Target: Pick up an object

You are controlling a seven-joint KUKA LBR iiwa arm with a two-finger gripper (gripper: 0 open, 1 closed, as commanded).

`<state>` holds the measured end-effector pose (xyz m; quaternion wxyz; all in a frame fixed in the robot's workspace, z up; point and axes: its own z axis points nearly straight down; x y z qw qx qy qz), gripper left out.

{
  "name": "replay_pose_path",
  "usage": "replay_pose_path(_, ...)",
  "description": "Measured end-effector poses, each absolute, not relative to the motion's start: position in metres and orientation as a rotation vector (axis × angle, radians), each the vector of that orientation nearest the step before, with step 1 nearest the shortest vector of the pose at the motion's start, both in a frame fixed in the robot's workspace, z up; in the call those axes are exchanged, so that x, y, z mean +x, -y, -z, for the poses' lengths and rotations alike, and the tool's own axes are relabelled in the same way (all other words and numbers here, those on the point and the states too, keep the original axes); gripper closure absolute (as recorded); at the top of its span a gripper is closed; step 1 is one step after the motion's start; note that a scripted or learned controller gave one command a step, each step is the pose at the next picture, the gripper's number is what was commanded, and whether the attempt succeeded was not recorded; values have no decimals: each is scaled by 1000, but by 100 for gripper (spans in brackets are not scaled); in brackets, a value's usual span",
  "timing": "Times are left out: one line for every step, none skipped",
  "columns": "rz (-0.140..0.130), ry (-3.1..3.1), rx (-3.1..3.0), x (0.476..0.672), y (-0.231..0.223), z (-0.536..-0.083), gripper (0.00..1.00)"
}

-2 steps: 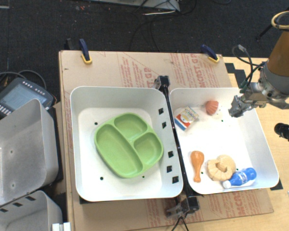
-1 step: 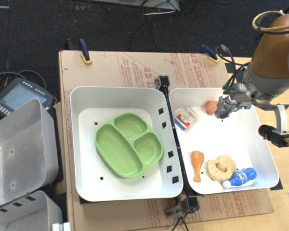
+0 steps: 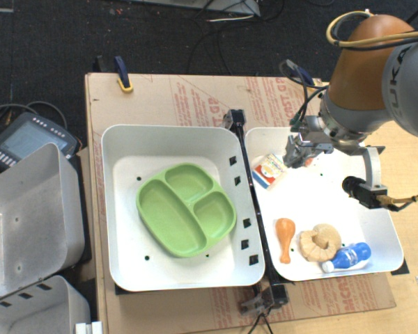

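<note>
In the right bin (image 3: pixel 383 228), a small white carton (image 3: pixel 268 170) with red and blue print lies near the far left corner. An orange toy drumstick (image 3: pixel 285 239), a beige ring-shaped pastry (image 3: pixel 319 242) and a small blue bottle (image 3: pixel 347 256) lie along the near side. My gripper (image 3: pixel 299 153) hangs over the far part of this bin, just right of the carton and a little above it. I see nothing clearly held in it.
The left bin (image 3: pixel 118 186) holds a green divided plate (image 3: pixel 187 209). A black divider (image 3: pixel 247 186) runs between the bins. Grey containers (image 3: pixel 28 214) stand left of the bench. The arm's orange band (image 3: pixel 366 54) looms over the right bin's far edge.
</note>
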<state>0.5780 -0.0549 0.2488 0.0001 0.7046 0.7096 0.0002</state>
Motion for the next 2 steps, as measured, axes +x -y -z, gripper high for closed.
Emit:
replay_pose_path(1,-2230,2216,575,11,-239,100)
replay_pose_path(2,-2231,2215,576,-41,-226,100)
